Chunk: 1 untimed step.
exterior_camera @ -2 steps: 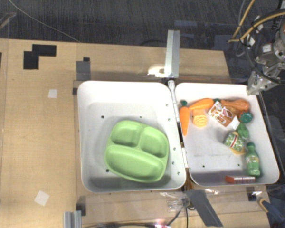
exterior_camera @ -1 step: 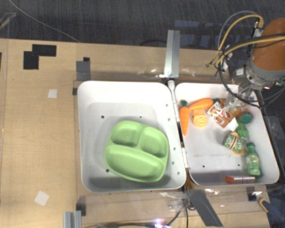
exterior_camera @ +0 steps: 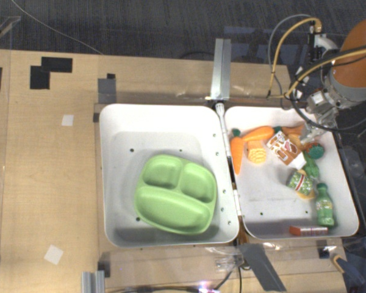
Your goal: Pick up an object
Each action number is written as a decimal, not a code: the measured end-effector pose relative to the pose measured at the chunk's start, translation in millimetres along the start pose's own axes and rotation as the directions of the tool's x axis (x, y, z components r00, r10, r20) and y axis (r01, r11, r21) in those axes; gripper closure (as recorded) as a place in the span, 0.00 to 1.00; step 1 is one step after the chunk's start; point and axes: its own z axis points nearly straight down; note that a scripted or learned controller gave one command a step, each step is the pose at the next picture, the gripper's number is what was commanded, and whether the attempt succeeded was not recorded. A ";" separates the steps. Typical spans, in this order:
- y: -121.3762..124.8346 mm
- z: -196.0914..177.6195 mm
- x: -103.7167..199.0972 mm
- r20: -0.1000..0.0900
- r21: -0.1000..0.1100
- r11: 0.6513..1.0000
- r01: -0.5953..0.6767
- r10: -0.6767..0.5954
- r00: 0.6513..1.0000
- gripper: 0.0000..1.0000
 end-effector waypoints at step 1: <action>-3.8 -116.6 -8.4 -0.005 0.007 0.999 0.049 -0.049 0.999 1.00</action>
